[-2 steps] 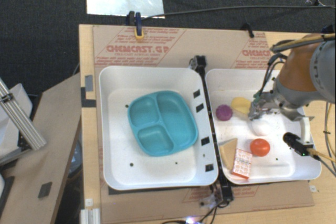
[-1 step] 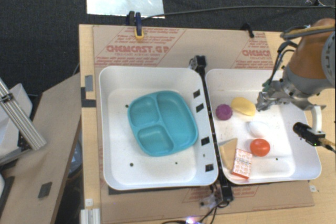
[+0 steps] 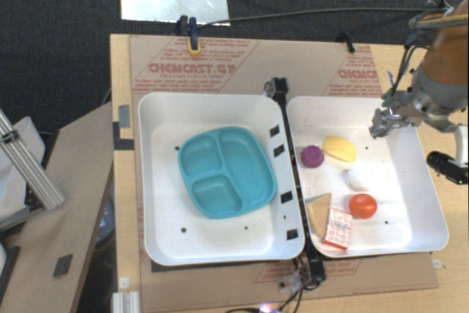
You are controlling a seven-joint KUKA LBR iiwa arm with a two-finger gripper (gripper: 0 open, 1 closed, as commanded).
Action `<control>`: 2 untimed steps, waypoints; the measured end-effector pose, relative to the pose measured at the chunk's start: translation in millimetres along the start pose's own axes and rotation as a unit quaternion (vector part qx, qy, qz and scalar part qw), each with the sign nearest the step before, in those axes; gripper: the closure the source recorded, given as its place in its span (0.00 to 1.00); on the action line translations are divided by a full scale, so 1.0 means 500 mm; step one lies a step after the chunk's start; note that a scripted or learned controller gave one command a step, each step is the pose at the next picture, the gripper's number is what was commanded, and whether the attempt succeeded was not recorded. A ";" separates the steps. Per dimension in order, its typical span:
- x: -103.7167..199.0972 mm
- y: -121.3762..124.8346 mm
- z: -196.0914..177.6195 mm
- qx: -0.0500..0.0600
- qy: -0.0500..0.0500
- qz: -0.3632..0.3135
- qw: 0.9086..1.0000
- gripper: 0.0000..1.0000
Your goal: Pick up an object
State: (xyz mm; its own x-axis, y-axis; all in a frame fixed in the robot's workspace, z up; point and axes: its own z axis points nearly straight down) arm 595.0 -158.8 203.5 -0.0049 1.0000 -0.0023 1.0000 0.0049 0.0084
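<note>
Worktop: a tan board (image 3: 220,66) printed with red lettering, carrying two shallow white bins side by side.
Left bin (image 3: 157,157): holds a teal sectioned plate (image 3: 227,171), lying flat and turned a little askew (three compartments, all bare).
Right bin (image 3: 421,227): holds every loose item on view.
Purple ball (image 3: 312,156): near the bin's left wall, just beside the yellow piece.
Yellow piece (image 3: 340,149): rounded and lemon-like, towards the upper middle of the right bin.
White piece (image 3: 359,179): small and pale, hard to tell from the bin floor, between the yellow piece and the red one.
Red ball (image 3: 363,206): tomato-like, lower middle of the right bin, near the packet.
Tan wedge (image 3: 318,210): lies by the lower left corner, touching the packet.
Packet (image 3: 338,228): red and white, flat on the floor at the near edge.
Arm: grey with an orange band (image 3: 444,59), reaching in from the right over the right bin's upper right corner.
End effector (image 3: 382,122): at the upper part of the right bin, right of the yellow piece and apart from it; nothing sits between its tips (whether they stand wide or narrow, I cannot tell).
Clamp (image 3: 192,33): blue and yellow, on the board's far edge.
</note>
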 end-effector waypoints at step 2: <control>0.120 -0.017 -0.088 0.004 0.002 -0.002 1.000 1.00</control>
State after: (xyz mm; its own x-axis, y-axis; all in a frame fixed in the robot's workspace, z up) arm 585.9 -98.8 247.3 -0.0095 1.0000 0.0020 1.0000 0.0095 0.0006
